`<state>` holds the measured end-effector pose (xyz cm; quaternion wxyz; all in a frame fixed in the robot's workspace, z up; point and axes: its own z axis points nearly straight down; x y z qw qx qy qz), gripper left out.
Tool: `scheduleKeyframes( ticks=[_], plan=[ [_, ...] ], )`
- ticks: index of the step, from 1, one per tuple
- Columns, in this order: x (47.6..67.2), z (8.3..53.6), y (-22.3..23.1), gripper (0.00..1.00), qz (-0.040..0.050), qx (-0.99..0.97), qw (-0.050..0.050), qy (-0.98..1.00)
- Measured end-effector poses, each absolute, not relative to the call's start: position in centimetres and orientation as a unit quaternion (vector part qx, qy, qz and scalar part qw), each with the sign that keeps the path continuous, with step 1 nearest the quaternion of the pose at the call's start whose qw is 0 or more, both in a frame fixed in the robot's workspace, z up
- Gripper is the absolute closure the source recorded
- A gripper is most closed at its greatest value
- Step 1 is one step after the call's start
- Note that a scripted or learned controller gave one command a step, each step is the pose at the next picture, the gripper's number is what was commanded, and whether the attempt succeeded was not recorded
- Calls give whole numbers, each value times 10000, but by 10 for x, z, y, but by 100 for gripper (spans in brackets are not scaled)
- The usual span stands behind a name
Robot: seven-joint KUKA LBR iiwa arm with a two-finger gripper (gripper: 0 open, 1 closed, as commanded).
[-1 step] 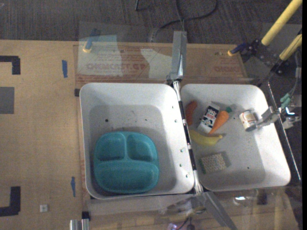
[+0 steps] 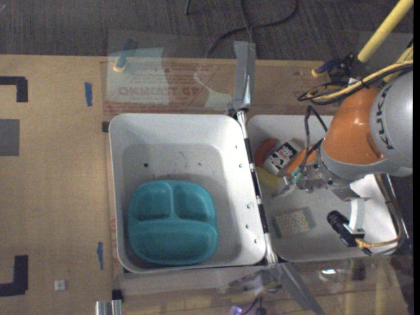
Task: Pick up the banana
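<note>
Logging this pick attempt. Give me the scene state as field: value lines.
left bin: holds teal divided plate
right bin: orange item, black-and-white box, speckled pad
banana: probably the yellow piece at the right bin's left wall, partly hidden
gripper: over the right bin, close beside the yellow piece
grasp: cannot tell

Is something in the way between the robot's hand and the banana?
Nothing visible. The gripper hangs right beside the banana; the white box and orange thing lie farther back, not between.
</note>
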<state>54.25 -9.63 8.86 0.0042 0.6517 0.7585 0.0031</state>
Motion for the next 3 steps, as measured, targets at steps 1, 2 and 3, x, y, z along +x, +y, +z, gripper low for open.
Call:
scheduleKeyframes(
  ticks=[1, 2, 3],
  plan=[
    [543, 100, -101, 100, 33, 6546, 81, 7559],
    [543, 99, -101, 0, 32, 6547, 80, 7559],
    [557, 88, -104, 0, 22, 7826, 27, 6226]
  ],
)
